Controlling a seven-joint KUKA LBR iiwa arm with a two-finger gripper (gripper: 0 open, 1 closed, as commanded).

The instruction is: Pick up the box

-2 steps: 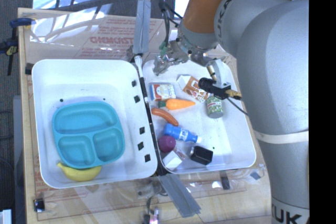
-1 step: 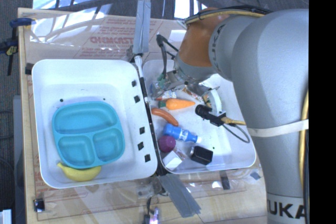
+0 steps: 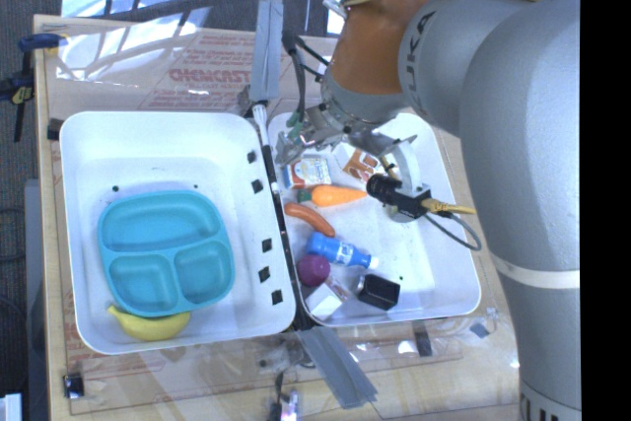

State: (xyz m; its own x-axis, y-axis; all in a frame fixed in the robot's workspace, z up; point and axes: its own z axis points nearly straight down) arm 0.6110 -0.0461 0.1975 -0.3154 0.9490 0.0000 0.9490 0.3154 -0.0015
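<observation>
Over right bin [image 3: 455, 283], metal claw [image 3: 296, 145] grip unclear, glossy black box [image 3: 378, 291] below

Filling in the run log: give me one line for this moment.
gripper: low in right bin, far end | box: near end, untouched | left bin: blue tray, banana

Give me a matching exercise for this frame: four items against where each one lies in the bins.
Items:
1. tray
2. banana
3. carrot
4. black box

Places:
A. right bin, near front edge
B. left bin, middle
C. right bin, just below the gripper
D. left bin, front edge of the tray

Pairs: 1-B, 2-D, 3-C, 4-A
</observation>
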